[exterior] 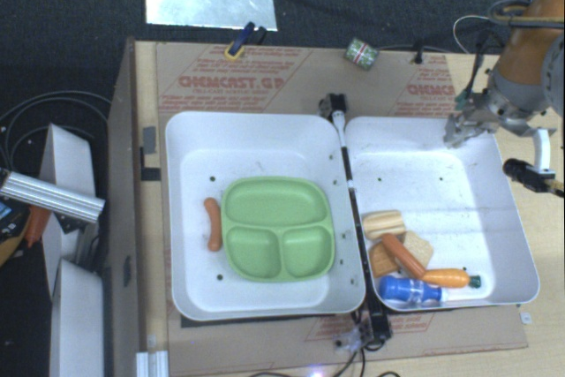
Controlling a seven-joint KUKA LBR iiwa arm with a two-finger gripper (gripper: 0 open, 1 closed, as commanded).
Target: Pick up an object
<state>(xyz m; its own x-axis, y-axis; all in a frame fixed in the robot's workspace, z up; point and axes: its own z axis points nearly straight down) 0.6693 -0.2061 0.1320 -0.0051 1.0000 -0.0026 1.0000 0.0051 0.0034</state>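
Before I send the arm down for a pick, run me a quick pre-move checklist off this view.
1. Targets present: ok, carrot, blue bottle and bread pieces cluster in the right bin near corner.
2. Pincer above that cluster: not ok, it sits over the bin's far right rim.
3. Pincer open: cannot tell.
4. Anything held: cannot tell.
5. Easy single grasp: not ok, items touch and overlap.
6. Spare target: ok, sausage lies alone beside the green tray.
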